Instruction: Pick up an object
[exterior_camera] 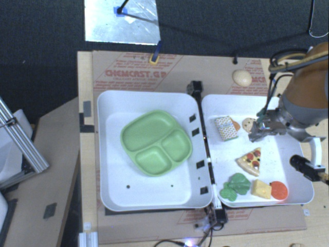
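Two shallow white bins are sitting side by side on the desk (87, 153), seen from the fixed camera above. In the right bin (295, 197) several toy foods are lying scattered: a small speckled packet (225, 127) with blue edging near the top left, a tan cookie-like piece (248, 123) just beside it, a pizza slice (250, 161) with red toppings near the middle, and along the front wall a green leafy piece (236, 185), a yellow cheese block (261, 189) and a red-orange disc (279, 190), the cheese touching both neighbours. The left bin (110, 189) is holding a pale green divided plate (156, 142) with three compartments, lying slightly turned. The gripper (261, 130) is hanging over the right bin just right of the cookie-like piece and above the pizza slice; how far it is opening I cannot tell, and nothing is showing in its grasp. A beige egg-shaped object (241, 77) is resting on the cardboard behind the right bin.
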### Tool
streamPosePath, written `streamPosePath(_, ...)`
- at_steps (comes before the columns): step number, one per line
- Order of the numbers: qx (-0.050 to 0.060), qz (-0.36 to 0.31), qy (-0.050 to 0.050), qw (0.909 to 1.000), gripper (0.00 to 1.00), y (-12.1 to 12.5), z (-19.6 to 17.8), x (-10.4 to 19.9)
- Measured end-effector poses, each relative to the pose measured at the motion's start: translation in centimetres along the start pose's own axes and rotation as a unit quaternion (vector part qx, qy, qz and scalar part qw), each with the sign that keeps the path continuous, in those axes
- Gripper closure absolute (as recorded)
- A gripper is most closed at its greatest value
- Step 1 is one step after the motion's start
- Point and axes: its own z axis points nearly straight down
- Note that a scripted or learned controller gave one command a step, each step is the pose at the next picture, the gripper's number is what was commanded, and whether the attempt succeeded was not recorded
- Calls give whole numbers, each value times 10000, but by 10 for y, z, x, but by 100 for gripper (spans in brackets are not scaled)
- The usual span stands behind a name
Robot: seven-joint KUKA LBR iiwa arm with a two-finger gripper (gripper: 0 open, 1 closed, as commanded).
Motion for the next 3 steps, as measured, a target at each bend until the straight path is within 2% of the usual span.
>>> streamPosePath(1, -1, -7, 7, 10000, 100, 26, -11, 51)
streamPosePath(2, 6, 1, 5, 10000, 100, 47, -7, 102)
streamPosePath(3, 1, -3, 8, 10000, 100, 79, 3, 143)
